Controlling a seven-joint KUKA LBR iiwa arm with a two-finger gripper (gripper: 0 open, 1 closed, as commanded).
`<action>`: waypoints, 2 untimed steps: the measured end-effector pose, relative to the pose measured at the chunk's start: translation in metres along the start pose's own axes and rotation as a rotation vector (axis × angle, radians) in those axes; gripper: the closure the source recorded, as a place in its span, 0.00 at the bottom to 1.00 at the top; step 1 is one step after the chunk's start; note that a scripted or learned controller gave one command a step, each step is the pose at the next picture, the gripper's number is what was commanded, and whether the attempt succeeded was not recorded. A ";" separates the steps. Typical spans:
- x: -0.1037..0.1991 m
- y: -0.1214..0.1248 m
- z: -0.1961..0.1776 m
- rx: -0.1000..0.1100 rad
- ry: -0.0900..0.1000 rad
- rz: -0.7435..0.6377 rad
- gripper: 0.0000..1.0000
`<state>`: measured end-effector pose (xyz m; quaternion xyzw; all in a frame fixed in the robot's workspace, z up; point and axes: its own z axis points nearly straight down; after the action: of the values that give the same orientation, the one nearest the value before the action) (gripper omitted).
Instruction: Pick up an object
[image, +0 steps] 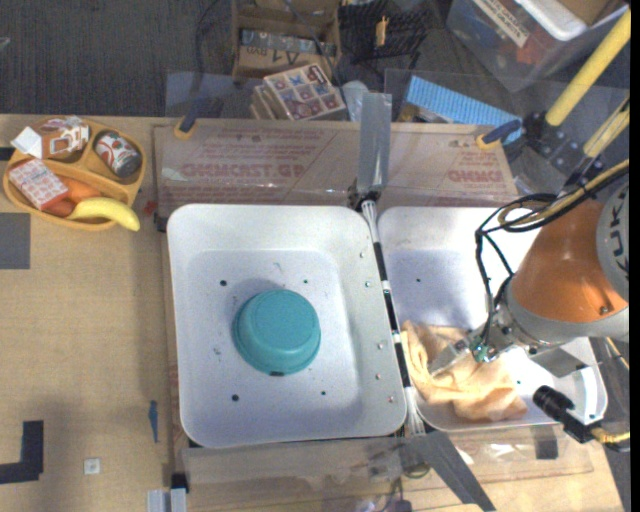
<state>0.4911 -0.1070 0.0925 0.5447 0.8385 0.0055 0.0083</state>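
Crumpled cloth (462, 378) lies lengthwise toward the right bin's (440, 255) front-right.

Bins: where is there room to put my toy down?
Left bin: bare floor all around the teal bowl, widest toward the far corners. Right bin: far half is bare; near half is crowded by the yellow cloth and gripper.

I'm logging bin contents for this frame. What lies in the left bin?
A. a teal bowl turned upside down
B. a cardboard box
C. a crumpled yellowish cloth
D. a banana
A: the teal bowl sits bottom-up near the middle of the left bin, while the yellowish cloth lies in the right bin under the gripper.
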 end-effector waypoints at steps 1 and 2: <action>0.000 0.000 -0.010 -0.002 0.001 0.002 1.00; 0.007 0.070 -0.091 0.019 0.005 0.146 1.00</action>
<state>0.5506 -0.0718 0.1845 0.6046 0.7965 -0.0002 0.0005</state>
